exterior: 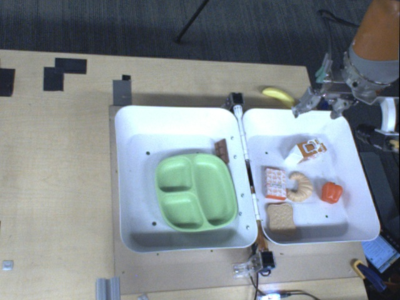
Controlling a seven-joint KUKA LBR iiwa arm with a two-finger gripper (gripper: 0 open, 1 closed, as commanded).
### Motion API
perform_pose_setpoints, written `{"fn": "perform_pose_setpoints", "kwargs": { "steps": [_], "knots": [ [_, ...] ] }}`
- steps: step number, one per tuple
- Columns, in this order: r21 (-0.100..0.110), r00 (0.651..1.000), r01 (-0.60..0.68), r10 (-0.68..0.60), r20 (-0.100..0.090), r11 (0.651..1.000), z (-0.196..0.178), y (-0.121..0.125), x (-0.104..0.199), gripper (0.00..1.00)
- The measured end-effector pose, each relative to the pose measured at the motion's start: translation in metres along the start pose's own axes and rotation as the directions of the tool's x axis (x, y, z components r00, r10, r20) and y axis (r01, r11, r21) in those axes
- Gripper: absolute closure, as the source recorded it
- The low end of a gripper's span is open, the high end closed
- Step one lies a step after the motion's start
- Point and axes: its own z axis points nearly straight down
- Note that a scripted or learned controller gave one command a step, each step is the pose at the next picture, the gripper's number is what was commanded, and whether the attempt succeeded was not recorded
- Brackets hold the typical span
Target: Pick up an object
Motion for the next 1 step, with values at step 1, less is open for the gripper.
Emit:
{"fn": "perform_pose_setpoints", "kwargs": {
  "steps": [1],
  "knots": [
    [0.003, 1.000, -0.003, 0.003, 0.000, 1.000, 0.0724, -0.0902, -0.0081, 0.00]
  ]
}}
